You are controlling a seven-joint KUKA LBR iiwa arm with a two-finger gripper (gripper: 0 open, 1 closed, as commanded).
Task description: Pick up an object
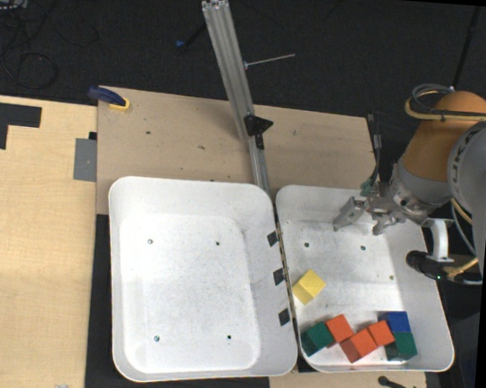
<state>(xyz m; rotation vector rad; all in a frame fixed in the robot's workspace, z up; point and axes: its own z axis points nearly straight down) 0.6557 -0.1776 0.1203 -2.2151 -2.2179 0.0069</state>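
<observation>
Both white bins [194, 195] look like smooth moulded plastic with a faint speckle, set on a bench [28, 238] of pale matt wood grain. The slanted rail [233, 70] is ribbed, dull-silver metal — the blocks [357, 336] look matt, plainly coloured.

Yellow block [308, 287], white bins [141, 197]

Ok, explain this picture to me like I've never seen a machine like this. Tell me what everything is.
One camera looks down at a slant on a wooden bench. The grey and orange thing at the right is a robot arm; its gripper, a two-fingered claw, hangs open over the far end of the right bin and holds nothing. That white bin holds small blocks near its front: a yellow block, a blue block, two orange and two green ones. The left bin sits beside it. The job is to pick one up.
</observation>
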